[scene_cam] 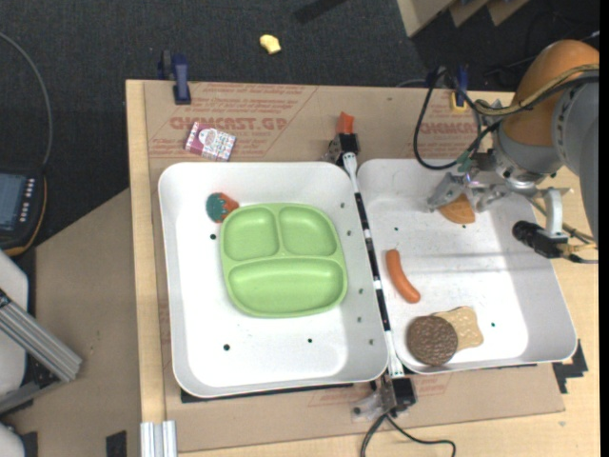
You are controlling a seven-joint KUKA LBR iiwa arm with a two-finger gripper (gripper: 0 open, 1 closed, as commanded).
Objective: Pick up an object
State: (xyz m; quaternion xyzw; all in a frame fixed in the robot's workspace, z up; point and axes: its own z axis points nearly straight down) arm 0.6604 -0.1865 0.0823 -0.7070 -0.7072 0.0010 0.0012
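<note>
Pincer (pixel 461 198) of mine sits low in the right bin (pixel 533 336), jaws closed around a tan bread-like piece (pixel 461 211), lift not yet done, while the orange sausage (pixel 402 275) and brown cookie (pixel 432 339) lie untouched.

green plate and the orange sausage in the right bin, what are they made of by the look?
Green plate: looks like moulded plastic, matte to satin; uniform colour, rounded edges, three pressed compartments. Orange sausage: probably plastic or rubber toy food; flat even colour, smooth rounded ends, slight sheen. Hard or soft, cannot tell from this view.
</note>
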